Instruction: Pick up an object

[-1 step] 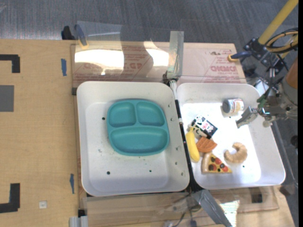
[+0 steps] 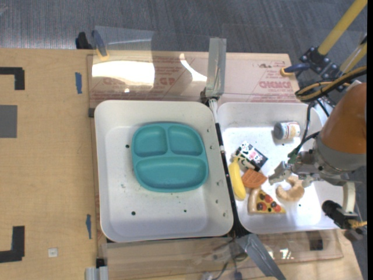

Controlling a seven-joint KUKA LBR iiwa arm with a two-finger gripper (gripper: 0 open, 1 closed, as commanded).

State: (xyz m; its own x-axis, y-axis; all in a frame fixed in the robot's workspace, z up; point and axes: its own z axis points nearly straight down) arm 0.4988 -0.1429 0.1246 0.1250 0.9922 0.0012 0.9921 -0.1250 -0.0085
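Red print runs across the cardboard sheet [image 2: 175,74] behind the bins, under clear plastic. At the sheet's right end [image 2: 273,86] a block of red capitals lies upside down to the camera; it is too blurred to spell out. Fainter red lettering toward the left end is washed out by glare. The small black-and-white box [image 2: 252,155] in the right bin carries a pattern, with no legible words. The can [image 2: 287,130] bears a label too small to read.
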